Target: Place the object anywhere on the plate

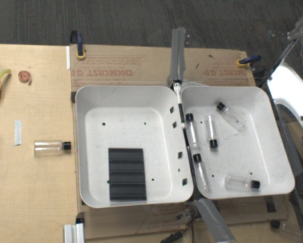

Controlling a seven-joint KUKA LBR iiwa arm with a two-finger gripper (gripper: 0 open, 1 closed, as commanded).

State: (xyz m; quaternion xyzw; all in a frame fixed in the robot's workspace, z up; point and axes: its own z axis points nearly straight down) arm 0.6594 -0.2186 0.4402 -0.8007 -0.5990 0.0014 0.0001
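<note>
So the landmark here is the black ribbed plate [126, 174], lying flat on the floor of the left bin [90, 115] near its front wall. The stuff to move is all off to the plate's right in the right bin [273, 135]: five clear vials with black caps. Two [190, 130] [199, 172] lie along the wall nearest the plate, one [211, 131] is just past those, one [228, 113] sits further back and one [241, 184] is out toward the front right. None of them touches the plate. A sixth vial [51, 146] lies on the tan wooden bench [30, 196], left of the plate and outside the bins. A cardboard sheet [131, 67] sits under both bins, clamped [78, 44] at the back corners. Behind it all, dark grey carpet [141, 9]. Honestly can't tell whether the gripper is open or closed.
</note>
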